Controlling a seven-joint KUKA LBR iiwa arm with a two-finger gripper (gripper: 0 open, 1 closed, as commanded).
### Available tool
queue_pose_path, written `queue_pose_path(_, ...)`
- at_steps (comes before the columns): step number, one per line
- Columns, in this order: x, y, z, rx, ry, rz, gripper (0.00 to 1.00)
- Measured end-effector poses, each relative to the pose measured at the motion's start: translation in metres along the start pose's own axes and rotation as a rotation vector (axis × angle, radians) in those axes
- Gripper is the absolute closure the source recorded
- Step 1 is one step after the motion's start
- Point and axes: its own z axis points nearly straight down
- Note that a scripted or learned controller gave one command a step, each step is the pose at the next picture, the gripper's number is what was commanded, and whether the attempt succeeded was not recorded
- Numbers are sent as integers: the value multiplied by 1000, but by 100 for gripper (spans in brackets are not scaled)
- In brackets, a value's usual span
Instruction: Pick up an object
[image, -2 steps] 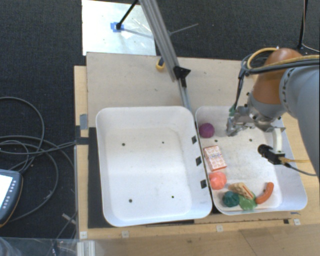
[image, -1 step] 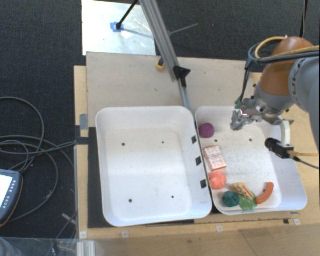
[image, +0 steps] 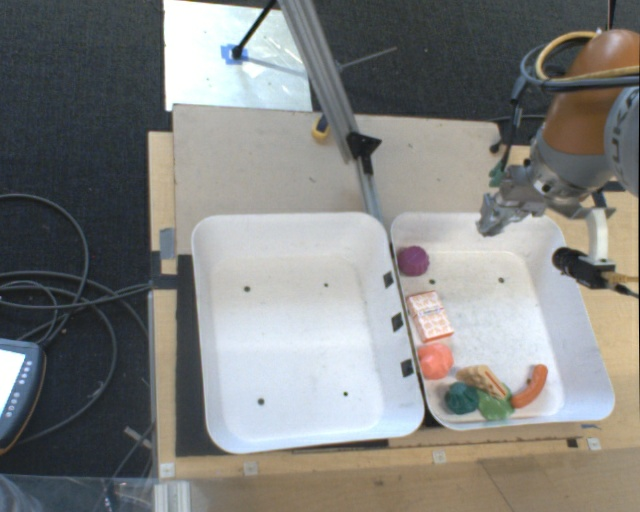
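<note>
Hovering over the far rim of the right-hand shallow white plastic bin (image: 590, 330), the grey two-finger claw (image: 492, 222) is sitting high, and I am not able to tell from this angle how its tips are set; I am seeing nothing in it.

I am taking that bin as my landmark. Every candidate is lying inside it: the round purple ball (image: 413, 261) near its far left corner, the small pink-and-white printed carton (image: 429, 315) along its left wall, and the round orange-red ball (image: 436, 361) just nearer than the carton. Crowding its near wall are the dark teal lump (image: 461, 398), the tan wedge-shaped toy (image: 485, 380), the bright green lump (image: 494, 406) and the curved orange sausage-shaped toy (image: 530, 386).

What is worrying me: the claw is hanging well apart from all of them, so a straight descent would be closing on bare floor. The near cluster is packed tight, risking a shove instead of a grip, and either ball could be rolling off the tips.
</note>
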Motion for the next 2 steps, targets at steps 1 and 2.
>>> queue_pose_path(1, 0, 2, -52, 1, 0, 0, 100)
queue_pose_path(2, 48, 0, -55, 7, 3, -5, 100)
